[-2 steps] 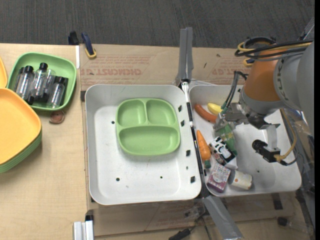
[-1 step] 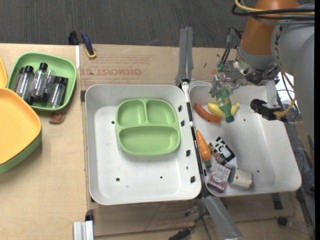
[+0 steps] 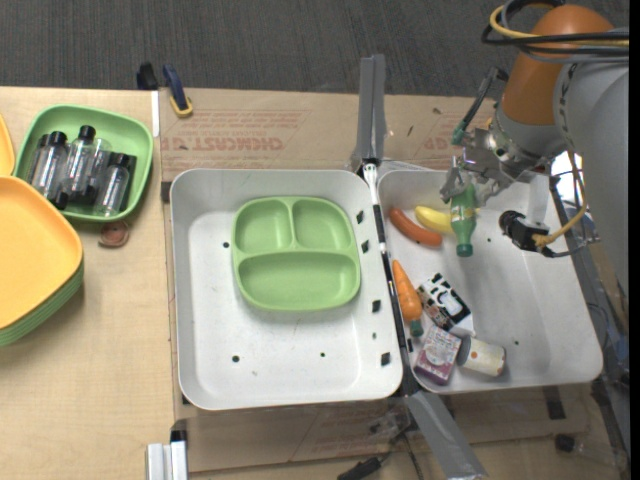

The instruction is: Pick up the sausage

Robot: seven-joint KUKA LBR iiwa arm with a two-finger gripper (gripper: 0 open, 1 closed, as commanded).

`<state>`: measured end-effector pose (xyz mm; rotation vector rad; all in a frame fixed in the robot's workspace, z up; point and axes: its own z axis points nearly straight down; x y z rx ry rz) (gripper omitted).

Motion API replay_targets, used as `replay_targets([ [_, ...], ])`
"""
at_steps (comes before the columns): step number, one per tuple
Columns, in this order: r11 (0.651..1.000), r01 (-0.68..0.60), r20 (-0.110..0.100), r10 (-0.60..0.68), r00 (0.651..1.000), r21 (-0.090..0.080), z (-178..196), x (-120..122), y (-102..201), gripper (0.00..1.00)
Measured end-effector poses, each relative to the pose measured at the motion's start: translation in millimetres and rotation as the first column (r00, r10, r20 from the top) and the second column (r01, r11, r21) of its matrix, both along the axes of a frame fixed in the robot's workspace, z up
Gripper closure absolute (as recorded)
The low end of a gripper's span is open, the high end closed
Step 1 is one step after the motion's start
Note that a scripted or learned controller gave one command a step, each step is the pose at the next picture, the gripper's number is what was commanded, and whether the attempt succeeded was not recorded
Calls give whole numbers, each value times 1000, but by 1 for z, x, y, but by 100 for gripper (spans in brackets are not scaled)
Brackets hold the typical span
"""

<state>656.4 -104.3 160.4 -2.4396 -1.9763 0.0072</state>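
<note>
Near the far edge of the right bin [image 3: 560, 368], the pincer [image 3: 463, 190] hung over a green bottle [image 3: 464, 223]; whether it was spread or closed could not be told. It would do best to shift toward the bin's far left corner and straddle the sausage [image 3: 414, 227] across its width, clear of the banana [image 3: 432, 216] touching it. The sausage looked reddish-orange, smooth, slightly curved, lying flat.
</note>
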Motion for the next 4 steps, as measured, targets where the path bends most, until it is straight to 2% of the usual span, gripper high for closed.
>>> replay_targets([
  [1, 995, 104, 2, -104, 995, 0, 8, -36, -77, 100],
  [4, 995, 96, -4, -96, 995, -5, 32, -36, -78, 100],
])
